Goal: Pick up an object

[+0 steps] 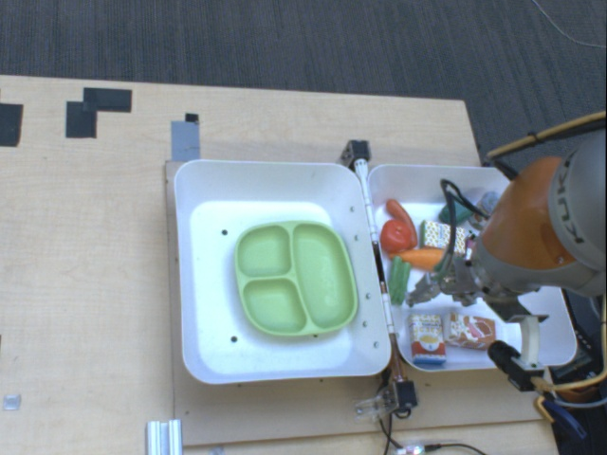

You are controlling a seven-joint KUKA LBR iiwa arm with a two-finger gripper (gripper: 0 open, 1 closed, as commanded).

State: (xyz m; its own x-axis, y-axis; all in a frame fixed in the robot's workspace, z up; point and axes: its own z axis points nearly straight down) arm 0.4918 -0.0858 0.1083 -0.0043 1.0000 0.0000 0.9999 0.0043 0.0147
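Note:
The right bin point(531, 360) holds several toy foods. A red pepper point(398, 227) lies at its left, with an orange carrot point(420, 257) just below it and a green pod point(399, 281) beside the bin wall. A checkered box point(438, 234) sits behind the carrot. Near the front lie a small carton point(429, 337) and a printed packet point(471, 331). My gripper point(434, 282) hangs low over the bin's middle, just right of the green pod and below the carrot. The wrist hides its tips and whatever lies under them.
The left bin point(204, 254) bears a light green divided plate point(294, 278). A thin wall separates the two bins. The grey and orange arm point(536, 230) covers the right bin's right half. Cables lie at the bench's front right corner.

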